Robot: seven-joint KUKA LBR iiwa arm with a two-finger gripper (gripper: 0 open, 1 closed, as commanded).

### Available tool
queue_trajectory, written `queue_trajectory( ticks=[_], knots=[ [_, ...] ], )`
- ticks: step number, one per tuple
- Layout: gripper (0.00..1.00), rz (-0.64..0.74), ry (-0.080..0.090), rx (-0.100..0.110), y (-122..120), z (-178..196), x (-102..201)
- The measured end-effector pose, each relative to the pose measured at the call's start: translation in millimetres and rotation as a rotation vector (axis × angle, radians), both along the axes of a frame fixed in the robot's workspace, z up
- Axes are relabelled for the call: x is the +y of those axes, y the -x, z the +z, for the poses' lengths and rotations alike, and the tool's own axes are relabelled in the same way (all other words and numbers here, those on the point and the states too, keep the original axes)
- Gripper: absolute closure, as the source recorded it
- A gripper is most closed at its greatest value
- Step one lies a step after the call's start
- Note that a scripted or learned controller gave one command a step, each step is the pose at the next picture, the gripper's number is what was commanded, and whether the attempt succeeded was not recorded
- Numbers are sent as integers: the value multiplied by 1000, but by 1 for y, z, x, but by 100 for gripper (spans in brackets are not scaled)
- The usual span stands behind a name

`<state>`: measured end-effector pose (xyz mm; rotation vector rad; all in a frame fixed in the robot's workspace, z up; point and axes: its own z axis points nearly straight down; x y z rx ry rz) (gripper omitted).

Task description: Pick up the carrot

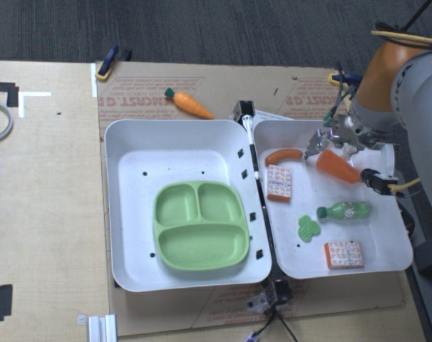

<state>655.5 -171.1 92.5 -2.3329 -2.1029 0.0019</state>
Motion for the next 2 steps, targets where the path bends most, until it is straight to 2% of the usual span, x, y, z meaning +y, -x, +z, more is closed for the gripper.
queue_trajectory(
  ticks=[1, 2],
  knots=[
    [100, 3, 2, -1, 0, 10, 0],
    [100, 166, -1, 0, 61, 0, 65]
  ],
)
